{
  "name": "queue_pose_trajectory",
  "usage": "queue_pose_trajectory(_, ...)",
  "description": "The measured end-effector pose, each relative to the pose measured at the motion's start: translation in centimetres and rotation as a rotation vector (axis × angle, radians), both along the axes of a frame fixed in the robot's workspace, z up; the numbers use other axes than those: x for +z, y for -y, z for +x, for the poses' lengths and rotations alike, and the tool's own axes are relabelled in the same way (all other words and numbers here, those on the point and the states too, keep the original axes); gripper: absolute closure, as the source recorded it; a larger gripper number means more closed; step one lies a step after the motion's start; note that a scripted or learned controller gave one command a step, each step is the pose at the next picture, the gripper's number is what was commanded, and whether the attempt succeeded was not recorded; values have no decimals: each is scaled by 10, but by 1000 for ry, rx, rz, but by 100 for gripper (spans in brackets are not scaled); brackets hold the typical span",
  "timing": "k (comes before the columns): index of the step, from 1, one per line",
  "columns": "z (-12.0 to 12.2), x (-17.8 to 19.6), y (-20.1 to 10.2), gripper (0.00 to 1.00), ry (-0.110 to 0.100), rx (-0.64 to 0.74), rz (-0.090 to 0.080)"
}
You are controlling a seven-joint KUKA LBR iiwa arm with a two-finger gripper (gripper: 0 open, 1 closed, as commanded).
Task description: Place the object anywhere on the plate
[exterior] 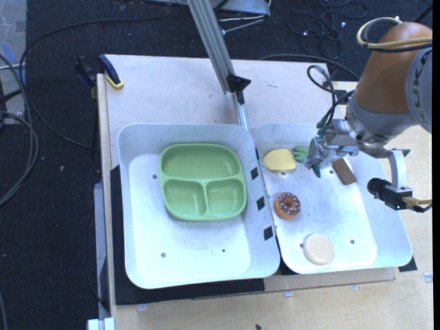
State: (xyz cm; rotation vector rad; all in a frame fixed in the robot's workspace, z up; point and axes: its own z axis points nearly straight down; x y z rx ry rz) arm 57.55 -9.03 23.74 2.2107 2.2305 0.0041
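A light green plate point(203, 181) with three compartments lies in the left bin point(141, 253). In the right bin point(371, 249) are a yellow lemon-shaped piece point(279, 160), a small green leafy item point(301, 153), a chocolate-glazed donut point(287, 205), a cream round piece point(319, 248) and a brown block point(344, 172). My gripper point(317, 159) hangs low over the back of the right bin, right beside the green item and just left of the brown block. Its tips are dark and partly hidden by the wrist.
A slanted metal rod point(218, 47) runs down to the divider between the bins. Cables hang at the wrist point(323, 81). A black-and-yellow tool point(110, 71) lies at the bench's back left corner.
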Motion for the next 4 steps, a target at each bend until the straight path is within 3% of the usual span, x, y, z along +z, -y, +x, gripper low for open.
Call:
queue_pose_trajectory(2, 24, 0, -86, 100, -1, -2, 0)
queue_pose_trajectory(4, 41, 6, -198, 100, 0, 0, 2)
